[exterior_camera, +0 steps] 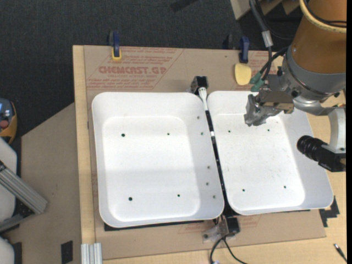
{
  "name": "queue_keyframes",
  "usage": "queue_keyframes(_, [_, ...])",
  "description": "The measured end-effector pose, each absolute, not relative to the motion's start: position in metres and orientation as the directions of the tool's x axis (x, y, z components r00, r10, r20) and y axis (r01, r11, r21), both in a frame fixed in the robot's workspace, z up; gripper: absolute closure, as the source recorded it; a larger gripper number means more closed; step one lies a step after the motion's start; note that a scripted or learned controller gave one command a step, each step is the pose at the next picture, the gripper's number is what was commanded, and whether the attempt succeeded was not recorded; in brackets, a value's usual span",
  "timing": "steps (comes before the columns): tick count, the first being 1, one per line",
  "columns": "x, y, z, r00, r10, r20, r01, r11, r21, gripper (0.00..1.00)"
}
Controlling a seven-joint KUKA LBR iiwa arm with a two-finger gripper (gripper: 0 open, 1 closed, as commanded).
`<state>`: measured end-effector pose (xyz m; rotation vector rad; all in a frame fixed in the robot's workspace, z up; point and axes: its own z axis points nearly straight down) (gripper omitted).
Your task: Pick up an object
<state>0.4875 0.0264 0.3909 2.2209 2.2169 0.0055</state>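
My gripper (254,117) hangs over the far left part of the right bin (264,169), low above its white floor, and I see nothing between it and the floor. A small pale yellow object (242,73) lies on the brown board just behind that bin, outside it. Next to it a bit of green (256,81) pokes out, partly hidden by the wrist. The left bin (148,158) shows only its white floor with a few dark dots.
A black rod with a black head (199,84) runs along the seam between the bins. Two blue and yellow clamps (115,44) (244,48) hold the board's far edge. A black fixture (319,150) sits at the right bin's right rim. Cables hang above the wrist.
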Motion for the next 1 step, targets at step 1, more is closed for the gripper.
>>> queue_keyframes(1, [0.5339,0.0593,0.2712,-0.002,1.000,0.001,1.000,0.002,-0.001,1.00])
